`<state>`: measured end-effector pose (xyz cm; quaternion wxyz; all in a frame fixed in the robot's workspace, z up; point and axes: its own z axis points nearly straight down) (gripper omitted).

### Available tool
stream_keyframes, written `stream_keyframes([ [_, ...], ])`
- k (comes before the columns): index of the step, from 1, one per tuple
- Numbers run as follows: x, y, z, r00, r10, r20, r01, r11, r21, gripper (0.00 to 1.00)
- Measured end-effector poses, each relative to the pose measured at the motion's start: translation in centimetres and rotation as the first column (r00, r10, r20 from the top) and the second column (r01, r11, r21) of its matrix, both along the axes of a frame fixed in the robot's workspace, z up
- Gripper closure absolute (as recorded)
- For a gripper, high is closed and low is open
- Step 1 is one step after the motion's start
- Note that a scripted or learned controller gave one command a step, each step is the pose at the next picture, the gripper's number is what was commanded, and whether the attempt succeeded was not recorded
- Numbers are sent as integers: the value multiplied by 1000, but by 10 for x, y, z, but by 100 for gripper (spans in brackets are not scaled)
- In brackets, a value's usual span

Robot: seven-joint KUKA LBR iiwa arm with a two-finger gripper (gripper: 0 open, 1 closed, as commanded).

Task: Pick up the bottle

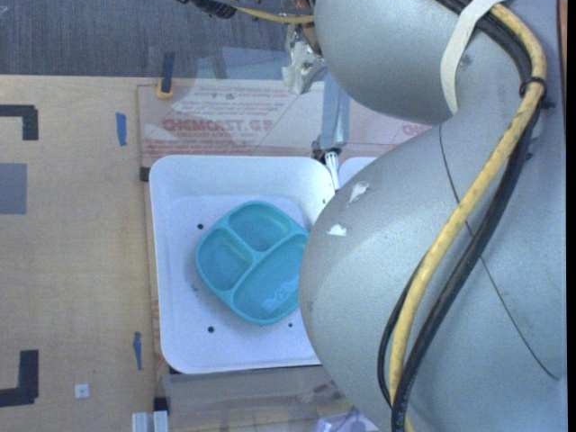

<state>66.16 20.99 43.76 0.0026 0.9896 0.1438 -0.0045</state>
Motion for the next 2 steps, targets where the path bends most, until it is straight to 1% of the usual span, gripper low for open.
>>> stream_keyframes([
  [2, 3, 1, 13, 1000, 4, -9, -4, 1000, -6, 100],
])
